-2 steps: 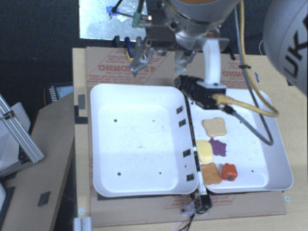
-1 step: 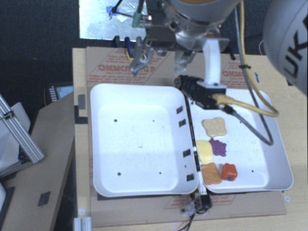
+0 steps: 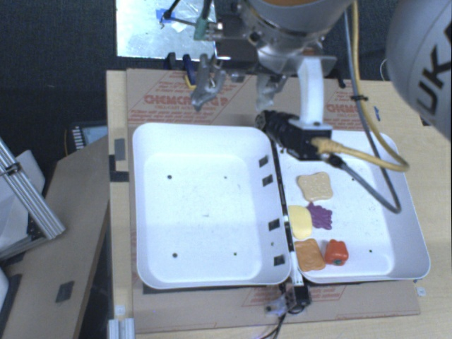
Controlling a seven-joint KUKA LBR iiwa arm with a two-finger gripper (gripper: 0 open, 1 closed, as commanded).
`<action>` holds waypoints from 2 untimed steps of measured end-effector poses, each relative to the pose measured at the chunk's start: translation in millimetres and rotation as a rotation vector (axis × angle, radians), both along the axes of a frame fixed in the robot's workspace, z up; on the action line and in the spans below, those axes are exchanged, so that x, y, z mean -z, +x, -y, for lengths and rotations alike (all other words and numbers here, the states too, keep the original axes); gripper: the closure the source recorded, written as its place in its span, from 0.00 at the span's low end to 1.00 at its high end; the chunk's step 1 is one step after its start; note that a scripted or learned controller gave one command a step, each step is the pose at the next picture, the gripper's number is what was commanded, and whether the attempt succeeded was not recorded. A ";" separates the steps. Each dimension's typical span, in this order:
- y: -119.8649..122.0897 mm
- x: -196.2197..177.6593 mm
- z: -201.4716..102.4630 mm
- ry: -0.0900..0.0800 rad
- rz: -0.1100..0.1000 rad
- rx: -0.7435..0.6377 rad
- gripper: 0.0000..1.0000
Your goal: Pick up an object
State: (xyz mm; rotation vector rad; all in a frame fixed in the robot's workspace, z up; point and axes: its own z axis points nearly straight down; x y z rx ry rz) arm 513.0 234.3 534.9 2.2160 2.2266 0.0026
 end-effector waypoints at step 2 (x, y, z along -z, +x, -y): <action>0.0 0.0 0.0 0.000 0.000 0.000 0.00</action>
